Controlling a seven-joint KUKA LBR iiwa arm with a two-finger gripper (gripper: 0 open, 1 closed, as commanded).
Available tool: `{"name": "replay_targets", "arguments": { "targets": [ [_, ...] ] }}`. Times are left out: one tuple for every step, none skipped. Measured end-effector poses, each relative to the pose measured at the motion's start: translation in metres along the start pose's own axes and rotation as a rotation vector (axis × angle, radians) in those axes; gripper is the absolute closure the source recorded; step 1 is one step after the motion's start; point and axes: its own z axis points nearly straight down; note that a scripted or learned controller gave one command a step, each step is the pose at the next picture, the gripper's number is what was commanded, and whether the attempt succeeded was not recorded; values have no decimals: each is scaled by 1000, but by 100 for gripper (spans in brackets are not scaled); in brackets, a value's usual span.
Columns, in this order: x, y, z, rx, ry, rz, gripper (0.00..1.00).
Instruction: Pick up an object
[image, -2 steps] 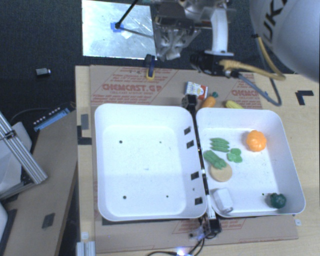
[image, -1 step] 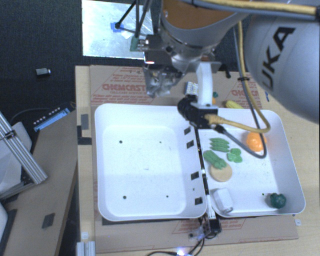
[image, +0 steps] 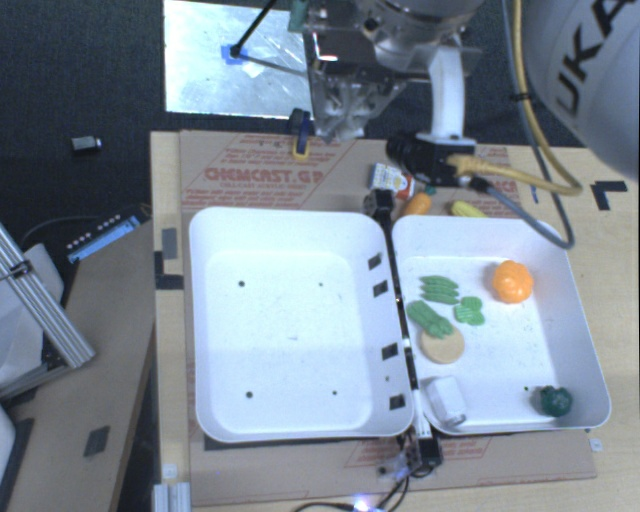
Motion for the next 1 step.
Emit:
{"name": "replay_targets", "arguments": {
  "targets": [
    [16,-71,51,13,-3,-8,100]
  ]
}}
